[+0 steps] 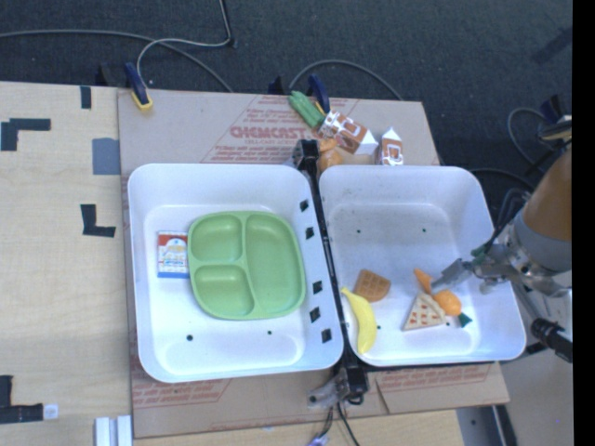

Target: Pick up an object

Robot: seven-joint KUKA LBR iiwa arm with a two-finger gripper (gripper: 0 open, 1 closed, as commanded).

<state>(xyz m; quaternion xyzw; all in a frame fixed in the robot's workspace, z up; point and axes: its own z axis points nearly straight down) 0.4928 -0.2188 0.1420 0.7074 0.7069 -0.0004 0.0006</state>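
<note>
The pincer (pixel 456 272) hangs low in the right bin (pixel 400 189) beside the toy carrot (pixel 441 295) — whether it's clenched, I cannot tell. The carrot looks light, hard, slick — best gripped across its thick middle.

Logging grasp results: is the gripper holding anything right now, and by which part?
Cannot be told. The gripper is low in the right bin beside the carrot, but no object visibly sits between its fingers.

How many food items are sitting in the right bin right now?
4: a banana at the left wall, a cracker beside it, a pizza slice further right, and a carrot by the hand, which may hide more.
</note>
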